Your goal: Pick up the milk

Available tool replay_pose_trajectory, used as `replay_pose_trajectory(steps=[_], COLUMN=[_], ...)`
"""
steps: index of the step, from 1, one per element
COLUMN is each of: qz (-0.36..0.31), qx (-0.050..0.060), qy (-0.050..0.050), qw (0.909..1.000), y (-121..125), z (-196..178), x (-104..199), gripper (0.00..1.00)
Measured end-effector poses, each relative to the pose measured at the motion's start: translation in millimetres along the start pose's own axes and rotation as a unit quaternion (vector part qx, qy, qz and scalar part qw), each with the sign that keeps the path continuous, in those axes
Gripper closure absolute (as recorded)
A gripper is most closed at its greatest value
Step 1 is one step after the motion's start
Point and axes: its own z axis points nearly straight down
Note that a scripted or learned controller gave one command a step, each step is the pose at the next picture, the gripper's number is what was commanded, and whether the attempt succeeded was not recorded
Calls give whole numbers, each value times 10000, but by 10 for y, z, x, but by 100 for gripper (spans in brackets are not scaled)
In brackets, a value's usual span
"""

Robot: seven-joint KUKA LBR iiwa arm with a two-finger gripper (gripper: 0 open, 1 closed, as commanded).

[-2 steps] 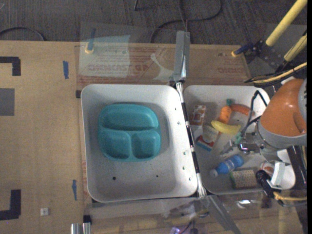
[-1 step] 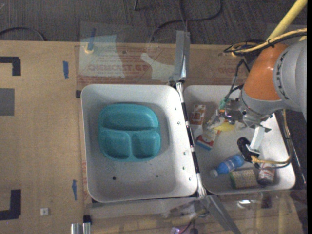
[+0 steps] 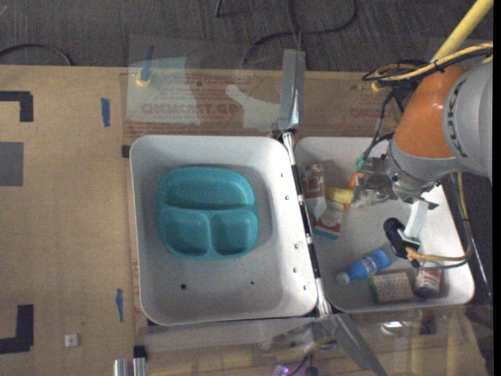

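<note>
Milk carton (image 3: 327,219) lying flat at right bin's (image 3: 462,288) left wall, within reach. Claw (image 3: 368,188) hovering just right of it; state impossible to tell.

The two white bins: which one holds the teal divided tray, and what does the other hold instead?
The left bin holds the teal tray. The right bin holds small groceries, including a blue bottle lying on its side.

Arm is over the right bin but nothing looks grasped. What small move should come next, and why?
Probably shift the gripper toward the bin's left wall and lower it: the milk carton seems to lie there, beside a brown packet, while the gripper hangs above and right of it. The blue bottle lies nearer the front.
</note>
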Motion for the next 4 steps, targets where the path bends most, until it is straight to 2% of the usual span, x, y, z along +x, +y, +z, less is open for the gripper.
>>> replay_pose_trajectory(steps=[1, 2, 3, 4], qz=[1, 11, -295, -1255], qx=[1, -10, 21, 1], qy=[0, -2, 6, 2], qw=[10000, 10000, 9996, 9921], y=[-1, 6, -555, 141], z=[1, -99, -107, -598], x=[0, -14, -79, 176], gripper=[0, 100, 100, 100])
